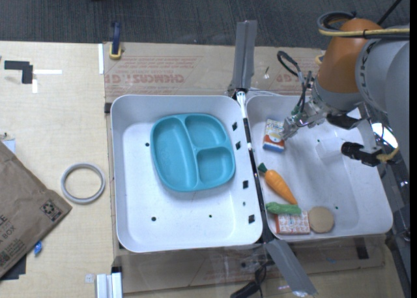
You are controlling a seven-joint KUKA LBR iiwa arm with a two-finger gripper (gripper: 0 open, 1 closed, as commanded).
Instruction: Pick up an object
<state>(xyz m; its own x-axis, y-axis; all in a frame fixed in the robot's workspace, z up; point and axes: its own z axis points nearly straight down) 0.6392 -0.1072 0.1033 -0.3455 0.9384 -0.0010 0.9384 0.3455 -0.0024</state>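
Observation:
My gripper (291,126) hangs low over the back left part of the right bin (365,186), under the orange-banded wrist. Just to its lower left, a small white carton (274,136) with blue and red print lies on the bin floor; whether the gripper touches it is unclear. An orange carrot (280,186) lies further forward along the bin's left wall. A green vegetable piece (285,208) rests at the front beside a flat red-and-white box (291,223). A round tan disc (320,220) lies to the right of that box.
The left bin (130,212) holds a blue divided plate (193,151). A roll of tape (83,182) and a brown cardboard box (23,212) lie on the bench to the left. A grey divider post (245,55) rises between the bins.

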